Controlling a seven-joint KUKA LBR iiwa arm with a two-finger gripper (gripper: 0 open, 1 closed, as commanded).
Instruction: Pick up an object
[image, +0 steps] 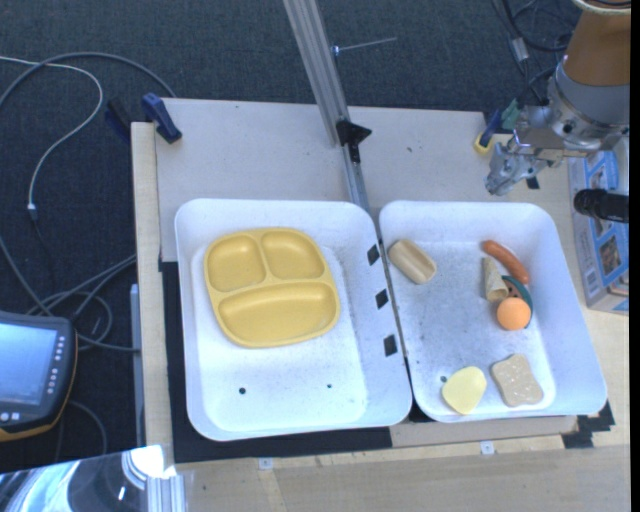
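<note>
While the arm sits at the upper right of the frame, the end effector (510, 170) hangs above the bare surface (250, 150) just outside the top rim of the right bin (570, 300), with nothing between its fingers; whether they are open or shut I cannot tell, too small and dark. Task things are all in the right bin: a tan bread-roll-like piece (411, 261) at the bin's upper left near the divider, an orange-red sausage (505, 260) at the upper right, a beige chunk (493, 280) just below it, touching or nearly so, an orange ball (513, 314) lower down with a dark green bit against its top, then a pale yellow piece (464, 390) and a tan cracker-like slab (518, 381) side by side at the bottom edge. Left bin (200, 400) holds a yellow divided tray (271, 287), lying flat, likely a drop target or a distractor. Items are scattered loosely, probably so a grasp can land on any one; the roll stands apart from the rest and looks like the easiest pick, while the sausage/chunk/ball cluster risks a bump or a double contact. End effector parked off the bin reads as a pre-approach pose, so no pick has started. A metal post (325, 70) rises at top centre.
</note>
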